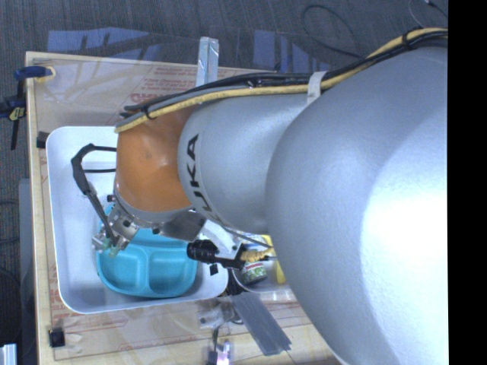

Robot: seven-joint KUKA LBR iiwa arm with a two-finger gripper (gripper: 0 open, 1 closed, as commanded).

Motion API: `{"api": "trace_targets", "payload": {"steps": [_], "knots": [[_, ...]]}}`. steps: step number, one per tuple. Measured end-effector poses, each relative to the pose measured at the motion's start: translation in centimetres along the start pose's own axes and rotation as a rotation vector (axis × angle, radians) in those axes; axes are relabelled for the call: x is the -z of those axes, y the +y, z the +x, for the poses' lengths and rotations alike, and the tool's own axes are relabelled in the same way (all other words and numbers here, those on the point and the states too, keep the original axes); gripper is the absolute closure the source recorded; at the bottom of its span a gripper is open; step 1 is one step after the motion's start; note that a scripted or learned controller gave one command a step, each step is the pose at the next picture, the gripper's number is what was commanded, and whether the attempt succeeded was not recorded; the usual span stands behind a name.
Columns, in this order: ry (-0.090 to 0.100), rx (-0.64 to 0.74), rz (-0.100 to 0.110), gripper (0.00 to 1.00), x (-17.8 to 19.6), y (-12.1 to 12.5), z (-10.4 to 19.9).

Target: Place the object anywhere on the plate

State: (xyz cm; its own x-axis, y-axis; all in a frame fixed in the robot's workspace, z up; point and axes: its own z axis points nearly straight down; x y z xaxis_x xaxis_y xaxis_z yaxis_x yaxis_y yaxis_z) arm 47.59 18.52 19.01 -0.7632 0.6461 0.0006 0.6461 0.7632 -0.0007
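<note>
A blue sectioned plate (152, 271) lies at the near end of the left white bin (65, 204). My gripper (109, 236) hangs just over the plate's left rim, below the orange wrist band (148, 166). The arm covers the space between the fingertips. A small greenish thing (116, 243) shows at the fingertips, too small to identify. The grey arm body hides the right bin and much of the left one.
A black cable (84, 175) loops from the wrist over the left bin's floor. A black connector (204, 252) with yellow and coloured bits (259, 268) juts out near the plate's right edge. The bench's wooden rim (38, 226) runs along the left.
</note>
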Motion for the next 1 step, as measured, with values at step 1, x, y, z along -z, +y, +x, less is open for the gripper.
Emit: {"api": "trace_targets", "payload": {"steps": [1], "knots": [[-0.005, 0.119, -0.001, 1.0, -9.73, -1.64, -1.66]]}}
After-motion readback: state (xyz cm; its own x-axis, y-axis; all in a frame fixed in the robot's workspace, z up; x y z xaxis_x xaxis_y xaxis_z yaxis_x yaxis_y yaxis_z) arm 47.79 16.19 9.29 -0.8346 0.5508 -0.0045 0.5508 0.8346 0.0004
